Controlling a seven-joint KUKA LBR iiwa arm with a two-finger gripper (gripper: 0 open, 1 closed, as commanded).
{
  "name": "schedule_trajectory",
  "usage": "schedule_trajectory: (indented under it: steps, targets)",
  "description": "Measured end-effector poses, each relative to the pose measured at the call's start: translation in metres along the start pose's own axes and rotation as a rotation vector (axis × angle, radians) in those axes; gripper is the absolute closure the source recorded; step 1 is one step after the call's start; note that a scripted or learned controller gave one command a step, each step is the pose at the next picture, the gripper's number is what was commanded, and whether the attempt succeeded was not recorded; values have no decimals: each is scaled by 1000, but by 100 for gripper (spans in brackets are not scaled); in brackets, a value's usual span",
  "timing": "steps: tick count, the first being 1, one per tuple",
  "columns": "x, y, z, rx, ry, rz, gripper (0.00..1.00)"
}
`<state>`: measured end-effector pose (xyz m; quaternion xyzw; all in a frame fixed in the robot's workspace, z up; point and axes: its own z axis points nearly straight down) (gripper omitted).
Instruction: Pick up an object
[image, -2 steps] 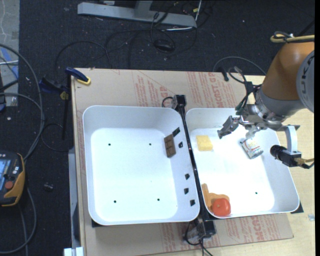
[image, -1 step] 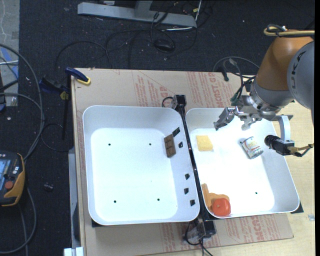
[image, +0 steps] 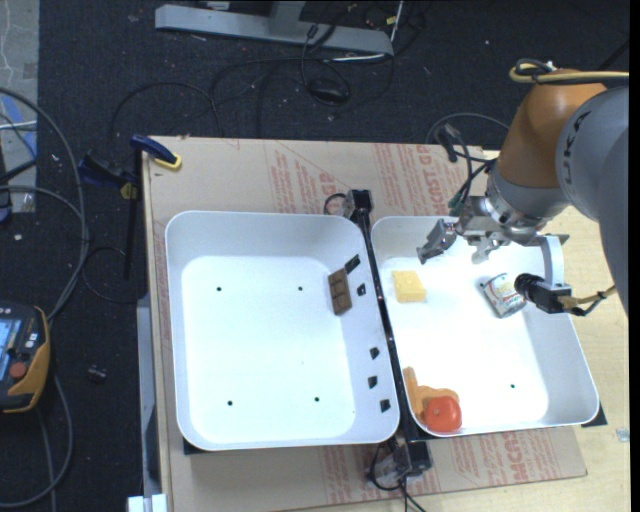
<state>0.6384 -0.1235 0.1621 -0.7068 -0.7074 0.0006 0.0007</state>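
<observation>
Rt bin (image: 560, 385): orange-red item (image: 438, 407) near-left corner; yellow block (image: 409, 286) far-left; silver item (image: 501, 295) far-right. Lt bin (image: 190, 330): brown piece (image: 341, 291) rt wall. Pincer (image: 462, 243) released, nothing betw fingers, above rt bin far edge.

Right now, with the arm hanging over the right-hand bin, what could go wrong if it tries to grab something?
The yellow block is small and flat, so the gripper might slip off it. The orange toy sits tight in the right bin's corner, where the wall could block the fingers. The silver object lies close beside the wrist hardware.
</observation>
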Motion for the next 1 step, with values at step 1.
schedule_trajectory:
  steps: [1]
  targets:
    - [1,1,15,-1,0,0,0]
